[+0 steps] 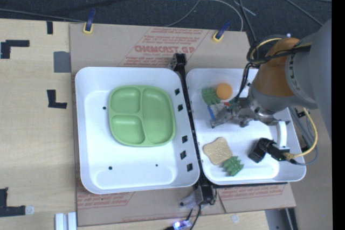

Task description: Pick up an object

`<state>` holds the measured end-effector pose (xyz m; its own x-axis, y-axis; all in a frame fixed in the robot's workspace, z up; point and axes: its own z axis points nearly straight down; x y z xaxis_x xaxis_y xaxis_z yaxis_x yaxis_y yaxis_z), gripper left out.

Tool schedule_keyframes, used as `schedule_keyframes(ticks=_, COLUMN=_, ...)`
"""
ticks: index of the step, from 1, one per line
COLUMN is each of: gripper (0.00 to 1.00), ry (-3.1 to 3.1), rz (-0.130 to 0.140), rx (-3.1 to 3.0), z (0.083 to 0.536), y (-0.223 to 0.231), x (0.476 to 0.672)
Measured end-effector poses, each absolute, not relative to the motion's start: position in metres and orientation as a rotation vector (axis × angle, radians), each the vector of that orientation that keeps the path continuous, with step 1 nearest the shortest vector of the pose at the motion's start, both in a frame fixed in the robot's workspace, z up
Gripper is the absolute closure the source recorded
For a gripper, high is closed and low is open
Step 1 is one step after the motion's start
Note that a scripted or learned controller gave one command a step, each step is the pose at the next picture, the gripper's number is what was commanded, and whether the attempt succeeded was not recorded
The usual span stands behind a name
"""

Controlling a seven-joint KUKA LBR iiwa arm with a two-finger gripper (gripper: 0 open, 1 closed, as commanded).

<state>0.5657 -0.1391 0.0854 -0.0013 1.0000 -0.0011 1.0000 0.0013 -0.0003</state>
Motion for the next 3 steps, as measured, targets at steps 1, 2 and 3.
schedule_keyframes(ticks=1, gripper=1.00, ry=2.220, rz=-0.001, rx=2.217, z=0.096, y=-0.140, x=0.566)
schedule_keyframes(ticks=2, gripper=1.00, ry=2.222, rz=0.002, rx=2.218, z=0.155, y=-0.131, x=0.565)
schedule_keyframes(ticks=3, gripper=1.00, ry=2.221, rz=0.002, rx=2.218, z=0.197, y=-0.132, x=0.566)
